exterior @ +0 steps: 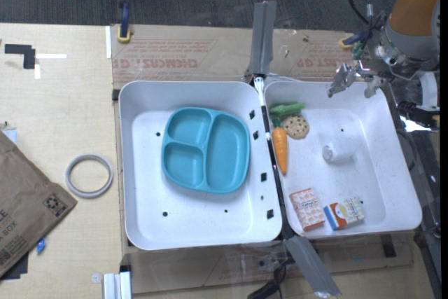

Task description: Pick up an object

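Gripper (357, 78) hangs over right bin's (392, 150) far edge — finger state: can't tell. Nearest obj., cookie (296, 127), lies toward bin's left wall — carrot (280, 149) beside it, long axis running far-to-near.

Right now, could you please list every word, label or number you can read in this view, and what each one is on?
"BOX": brown cardboard box at the left edge.
Red lettering, mirrored and too blurred to read: cardboard sheet behind the bins.
Print too small to read: two small cartons in the right bin.
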Robot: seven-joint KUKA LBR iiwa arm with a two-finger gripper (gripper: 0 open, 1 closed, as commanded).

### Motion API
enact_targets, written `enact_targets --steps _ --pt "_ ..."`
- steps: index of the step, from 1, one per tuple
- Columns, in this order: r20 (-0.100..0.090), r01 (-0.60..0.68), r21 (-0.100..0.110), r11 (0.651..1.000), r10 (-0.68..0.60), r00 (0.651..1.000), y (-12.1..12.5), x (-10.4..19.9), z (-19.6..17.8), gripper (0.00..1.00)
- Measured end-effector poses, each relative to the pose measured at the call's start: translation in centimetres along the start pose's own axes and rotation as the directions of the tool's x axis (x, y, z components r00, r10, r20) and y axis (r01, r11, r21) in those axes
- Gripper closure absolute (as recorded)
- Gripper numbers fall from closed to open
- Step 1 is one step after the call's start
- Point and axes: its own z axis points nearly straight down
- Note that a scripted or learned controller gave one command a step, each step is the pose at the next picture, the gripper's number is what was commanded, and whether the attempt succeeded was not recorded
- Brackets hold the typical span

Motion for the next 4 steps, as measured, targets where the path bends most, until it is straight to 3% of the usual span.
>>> enact_targets --steps 1,2,3,4 --pt "0.0 0.084 -0.003 0.996 -0.084 0.996 0.6 4.8 10.6 0.0" --pt "0.0 0.129 -0.001 0.992 -0.129 0.992 -3.0 5.4 11.7 0.0" --pt "0.0 0.165 -0.002 0.986 -0.165 0.986 -8.2 3.0 11.7 0.0" --pt "-0.001 0.162 0.0 0.987 -0.162 0.987 -10.3 3.9 11.8 0.0"
